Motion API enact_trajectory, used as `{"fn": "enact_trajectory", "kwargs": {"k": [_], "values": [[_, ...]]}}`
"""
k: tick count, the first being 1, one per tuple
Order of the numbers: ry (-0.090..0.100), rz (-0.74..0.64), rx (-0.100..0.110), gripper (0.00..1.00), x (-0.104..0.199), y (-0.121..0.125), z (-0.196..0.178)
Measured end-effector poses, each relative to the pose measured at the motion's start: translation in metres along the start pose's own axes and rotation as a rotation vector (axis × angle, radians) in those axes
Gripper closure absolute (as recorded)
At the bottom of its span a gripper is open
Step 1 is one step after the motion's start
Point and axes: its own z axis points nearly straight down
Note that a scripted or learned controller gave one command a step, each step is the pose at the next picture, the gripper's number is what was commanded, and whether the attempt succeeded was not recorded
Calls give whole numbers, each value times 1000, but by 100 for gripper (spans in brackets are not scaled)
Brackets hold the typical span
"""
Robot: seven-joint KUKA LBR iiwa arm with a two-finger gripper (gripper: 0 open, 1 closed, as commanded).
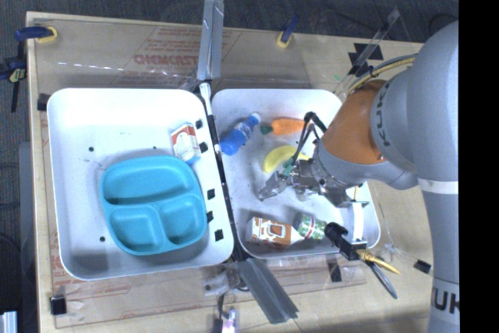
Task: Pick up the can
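Grey and orange, the arm (405,129) fills the right of the frame, reaching left into the right bin (234,191), where its pincer (274,185) hangs low at the bin's middle; whether it is wide or narrow, I cannot tell. Just below it, along the bin's lower edge, lie a carton (270,231) and the can (310,228) side by side, while a yellow fruit (277,158), a carrot (287,125) and a blue bottle (238,134) lie above. At centre left, the left bin (70,136) holds a blue tray (153,204) and a small red-and-white box (184,142).
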Motion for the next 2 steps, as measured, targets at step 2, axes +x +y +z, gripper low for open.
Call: {"fn": "enact_trajectory", "kwargs": {"k": [2], "values": [[2,-113,2,0,-20,-33,-32]]}}
